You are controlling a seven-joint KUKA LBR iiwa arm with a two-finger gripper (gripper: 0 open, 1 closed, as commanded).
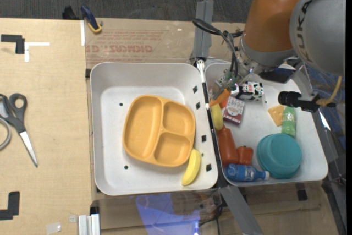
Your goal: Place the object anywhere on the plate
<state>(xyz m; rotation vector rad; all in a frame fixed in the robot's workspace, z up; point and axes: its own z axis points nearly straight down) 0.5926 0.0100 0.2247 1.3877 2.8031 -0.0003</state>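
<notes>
Lying at the lower right edge of the orange plate (159,131), a yellow banana (191,167) rests on the floor of the left bin (104,118), its upper end touching the plate's rim and its lower end pointing toward the bottom of the frame. That plate has 3 compartments and sits tilted near the middle of this bin, left of frame center.

Just right of the divider, the right bin (313,170) holds a crowd of things: a small yellow item (216,116) beside the divider, a red-orange bottle (227,147) below it, a blue bottle (245,173) lying along the lower edge, a teal bowl (280,154) turned over at lower right, a green piece (289,121) and a yellow wedge (276,114) above the bowl, a red-and-white box (235,110) near the bin's middle, and a black-and-white toy (252,90) above the box.

At upper right the grey arm with its orange band (272,14) reaches down over the top of the right bin. The tool (230,84) hangs among cables just above an orange item (222,97); whether it is open or closed I cannot tell.

On the tabletop (44,118) at far left lie scissors (21,124), and a blue clamp (91,19) sits at upper left beside the cardboard sheet (137,41).
</notes>
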